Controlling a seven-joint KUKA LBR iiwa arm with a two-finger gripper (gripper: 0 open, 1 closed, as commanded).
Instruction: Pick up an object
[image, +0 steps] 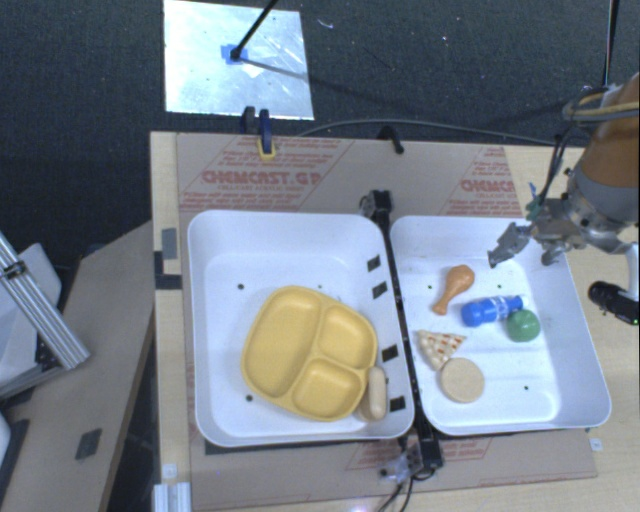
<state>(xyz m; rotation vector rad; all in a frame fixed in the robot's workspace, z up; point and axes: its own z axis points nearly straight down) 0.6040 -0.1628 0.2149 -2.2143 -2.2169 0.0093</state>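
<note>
Gripper (528, 243) hangs over right bin's (575, 395) far-right corner, fingers spread open, nothing between them. Drumstick (455, 286), blue bottle (491, 309), green ball (522, 325), pizza slice (440, 346) and round cookie (462, 380) lie clustered mid-bin, apart from gripper. Left bin (215, 300) holds yellow tray (309, 351), beige piece (376, 392) touching its near-right edge.

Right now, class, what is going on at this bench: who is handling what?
A grey robot arm reaches in from the right, its gripper hovering over the far side of the right bin with nothing between its fingers. Below it lie a toy drumstick, a blue bottle, a green ball, a pizza slice and a round cracker. The left bin holds a yellow divided tray with a small bread roll beside it. Nothing is picked up yet.
</note>
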